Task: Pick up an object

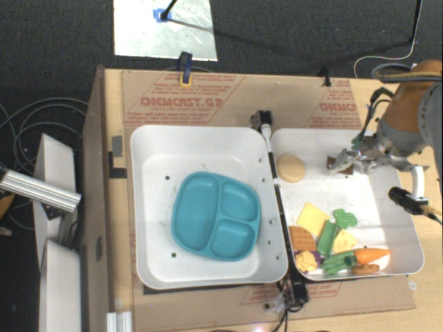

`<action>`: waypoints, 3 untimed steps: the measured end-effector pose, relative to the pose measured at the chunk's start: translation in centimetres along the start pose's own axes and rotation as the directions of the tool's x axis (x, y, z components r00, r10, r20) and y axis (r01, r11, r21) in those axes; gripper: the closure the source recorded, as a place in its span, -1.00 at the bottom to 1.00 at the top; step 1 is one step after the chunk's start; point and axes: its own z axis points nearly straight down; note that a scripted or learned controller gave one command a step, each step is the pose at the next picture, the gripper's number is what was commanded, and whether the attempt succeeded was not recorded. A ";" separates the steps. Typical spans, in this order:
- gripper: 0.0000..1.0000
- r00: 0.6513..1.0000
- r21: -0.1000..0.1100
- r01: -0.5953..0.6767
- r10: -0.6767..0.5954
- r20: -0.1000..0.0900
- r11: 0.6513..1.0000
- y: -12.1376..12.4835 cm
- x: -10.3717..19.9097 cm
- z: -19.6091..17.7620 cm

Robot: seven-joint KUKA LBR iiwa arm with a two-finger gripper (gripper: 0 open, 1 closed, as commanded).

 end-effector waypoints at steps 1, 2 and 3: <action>-1.00 1.000 -0.002 0.007 -0.007 -0.002 1.000 2.9 3.4 0.0; -1.00 1.000 0.002 0.002 -0.002 -0.001 1.000 2.5 2.8 0.1; -1.00 1.000 0.003 0.002 -0.002 -0.001 1.000 2.2 2.8 0.1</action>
